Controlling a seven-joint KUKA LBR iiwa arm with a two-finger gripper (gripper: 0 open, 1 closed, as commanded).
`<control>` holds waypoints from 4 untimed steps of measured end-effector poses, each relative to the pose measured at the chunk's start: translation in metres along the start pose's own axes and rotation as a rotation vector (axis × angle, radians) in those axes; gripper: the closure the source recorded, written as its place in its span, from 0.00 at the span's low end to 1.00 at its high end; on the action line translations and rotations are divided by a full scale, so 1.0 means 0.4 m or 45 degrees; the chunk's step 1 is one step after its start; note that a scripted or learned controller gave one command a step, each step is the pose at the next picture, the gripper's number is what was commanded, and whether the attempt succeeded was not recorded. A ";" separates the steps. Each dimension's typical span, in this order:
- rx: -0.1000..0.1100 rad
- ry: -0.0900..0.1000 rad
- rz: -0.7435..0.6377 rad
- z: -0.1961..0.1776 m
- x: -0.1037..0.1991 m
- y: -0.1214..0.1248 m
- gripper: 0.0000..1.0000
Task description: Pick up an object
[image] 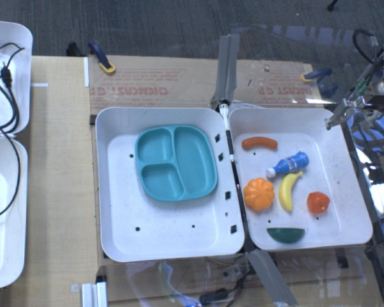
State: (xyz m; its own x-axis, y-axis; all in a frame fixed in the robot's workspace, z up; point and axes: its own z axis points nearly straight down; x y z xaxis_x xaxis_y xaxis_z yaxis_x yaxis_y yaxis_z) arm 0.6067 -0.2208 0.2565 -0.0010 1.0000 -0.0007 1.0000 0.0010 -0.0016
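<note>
Nearest the camera, a green wedge was seen at the right bin's front edge. Behind it lay an orange pumpkin, a banana, a red tomato, a blue bottle and a sausage. A teal divided plate was placed in the left bin. The claw was found above the right bin's far right corner; its state could not be told.

You have a light wooden bench carrying two shallow white bins side by side — the left bin and the right bin, rims touching. Under their far edges lies a sheet of brown cardboard with red lettering — two blue clamps pin its far corners.
</note>
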 end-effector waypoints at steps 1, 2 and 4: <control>0.001 -0.002 -0.004 -0.021 -0.001 0.001 1.00; 0.002 0.000 -0.003 0.051 0.124 0.082 1.00; 0.002 0.000 -0.003 -0.016 0.204 0.126 1.00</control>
State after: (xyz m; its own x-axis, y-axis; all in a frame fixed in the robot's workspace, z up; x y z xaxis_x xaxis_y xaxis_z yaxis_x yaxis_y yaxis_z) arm 0.6572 -0.1390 0.2630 -0.0037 1.0000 -0.0009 1.0000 0.0037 -0.0030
